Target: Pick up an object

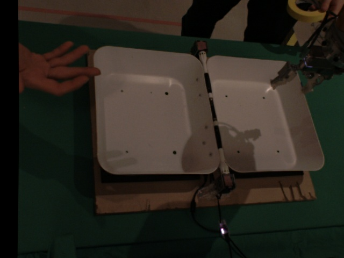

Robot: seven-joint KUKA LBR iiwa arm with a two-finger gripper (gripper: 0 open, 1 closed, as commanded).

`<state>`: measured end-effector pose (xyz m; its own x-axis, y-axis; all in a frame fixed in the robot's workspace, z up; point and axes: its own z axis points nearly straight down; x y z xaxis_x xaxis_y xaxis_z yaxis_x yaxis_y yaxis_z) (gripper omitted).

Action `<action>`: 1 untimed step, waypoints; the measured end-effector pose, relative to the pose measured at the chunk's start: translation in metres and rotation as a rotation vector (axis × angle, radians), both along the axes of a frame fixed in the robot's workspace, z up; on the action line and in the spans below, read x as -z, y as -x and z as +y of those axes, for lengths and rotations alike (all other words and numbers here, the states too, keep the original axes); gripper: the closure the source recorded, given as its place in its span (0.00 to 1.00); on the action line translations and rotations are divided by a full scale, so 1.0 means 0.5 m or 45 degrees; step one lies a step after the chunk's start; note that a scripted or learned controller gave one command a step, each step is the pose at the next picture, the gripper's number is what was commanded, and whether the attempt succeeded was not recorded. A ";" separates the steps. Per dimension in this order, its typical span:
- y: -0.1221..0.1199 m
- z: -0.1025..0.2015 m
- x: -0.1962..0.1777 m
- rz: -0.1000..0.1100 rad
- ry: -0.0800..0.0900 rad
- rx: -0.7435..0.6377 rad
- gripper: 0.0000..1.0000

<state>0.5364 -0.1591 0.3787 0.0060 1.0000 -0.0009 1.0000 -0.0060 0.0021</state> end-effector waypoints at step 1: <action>0.000 0.000 0.000 0.000 0.000 0.000 0.00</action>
<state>0.5364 -0.1591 0.3787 0.0060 1.0000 -0.0010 1.0000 -0.0060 0.0023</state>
